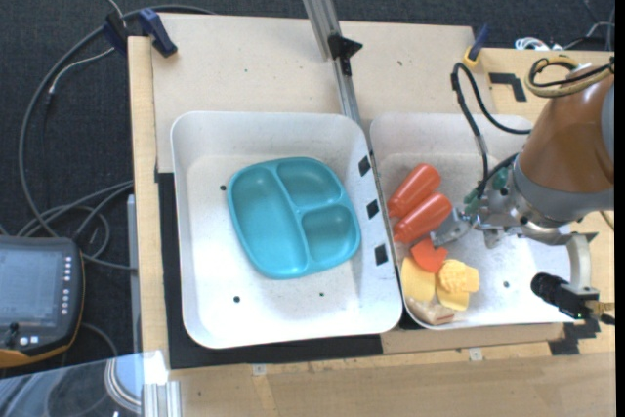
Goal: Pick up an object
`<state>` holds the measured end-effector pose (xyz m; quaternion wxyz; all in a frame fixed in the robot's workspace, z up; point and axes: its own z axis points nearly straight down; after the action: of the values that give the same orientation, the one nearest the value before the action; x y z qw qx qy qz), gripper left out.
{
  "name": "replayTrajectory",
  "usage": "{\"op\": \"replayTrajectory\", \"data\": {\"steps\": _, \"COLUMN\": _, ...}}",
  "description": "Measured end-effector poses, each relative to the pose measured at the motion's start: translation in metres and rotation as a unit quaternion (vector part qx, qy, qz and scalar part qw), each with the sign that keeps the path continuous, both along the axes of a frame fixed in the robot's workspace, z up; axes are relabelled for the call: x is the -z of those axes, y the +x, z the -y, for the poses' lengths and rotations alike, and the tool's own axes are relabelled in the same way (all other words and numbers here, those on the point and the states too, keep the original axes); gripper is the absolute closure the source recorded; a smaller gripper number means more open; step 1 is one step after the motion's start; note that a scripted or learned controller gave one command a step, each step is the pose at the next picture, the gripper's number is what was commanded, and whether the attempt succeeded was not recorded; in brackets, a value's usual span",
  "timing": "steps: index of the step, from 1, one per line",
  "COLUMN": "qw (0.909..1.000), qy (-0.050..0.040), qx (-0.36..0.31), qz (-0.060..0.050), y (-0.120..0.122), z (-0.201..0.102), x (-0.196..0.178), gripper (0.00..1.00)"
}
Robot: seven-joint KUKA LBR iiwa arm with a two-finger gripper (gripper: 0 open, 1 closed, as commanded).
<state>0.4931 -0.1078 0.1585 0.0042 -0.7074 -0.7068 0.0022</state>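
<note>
Nearest the lens, at the front lip of the right bin (508,312), I have a heap of yellow toy pieces (444,286) with a small orange-red piece (427,256) resting on top. Just behind lie two orange-red carrot-like pieces (418,203), side by side along the bin's left wall. The gripper (459,229) is low over this cluster, its tip just beside the lower carrot piece and the small one; I cannot tell how far its jaws stand apart, and I see nothing held.

My worry: the pieces touch one another, so a closing grasp may pinch two, or nudge one against the wall and let it slip out. The heap sits at the rim, so a push could tip something over the edge.

The left bin (195,161) carries a teal divided plate (291,214). I read no labels or writing anywhere.
</note>
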Motion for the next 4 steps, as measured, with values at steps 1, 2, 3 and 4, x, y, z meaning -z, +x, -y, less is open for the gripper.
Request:
{"op": "replayTrajectory", "data": {"steps": 1, "qw": 1.0, "qy": 0.0001, "qx": 0.0, "qz": 0.001, "y": 0.006, "z": -0.001, "x": 0.045, "gripper": 0.0}}
{"op": "replayTrajectory", "data": {"steps": 2, "qw": 1.0, "qy": -0.0005, "qx": 0.0, "qz": 0.005, "y": 0.008, "z": -0.001, "x": 0.032, "gripper": 1.0}}
{"op": "replayTrajectory", "data": {"steps": 3, "qw": 1.0, "qy": -0.0023, "qx": 0.0, "qz": 0.008, "y": 0.008, "z": 0.01, "x": -0.019, "gripper": 1.0}}
{"op": "replayTrajectory", "data": {"steps": 4, "qw": 1.0, "qy": -0.002, "qx": -0.001, "qz": 0.007, "y": 0.009, "z": 0.01, "x": -0.052, "gripper": 1.0}}
